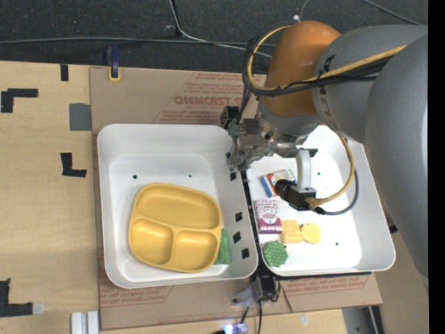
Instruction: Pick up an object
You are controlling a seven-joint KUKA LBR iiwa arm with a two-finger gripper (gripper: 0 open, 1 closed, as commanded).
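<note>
Your arm fills the view from two to four o'clock, its orange band bent over the seam between the two bins, so that the wrist hangs above the right bin's inner corner where the small goods are gathered. The left bin carries one large thing, a yellow divided tray lying flat toward seven o'clock, with a green piece wedged between its right edge and the bin wall; that piece would be awkward to reach. The right bin keeps its pickable items clustered along the left side, at about five o'clock from the wrist: a white and blue packet, a maroon carton below it, a yellow block touching a yellow round piece, and a green knobbly piece lowest. The gripper sits over the dividing wall; you cannot tell its state, as the wrist hardware hides it. Nothing looks lifted.
</note>
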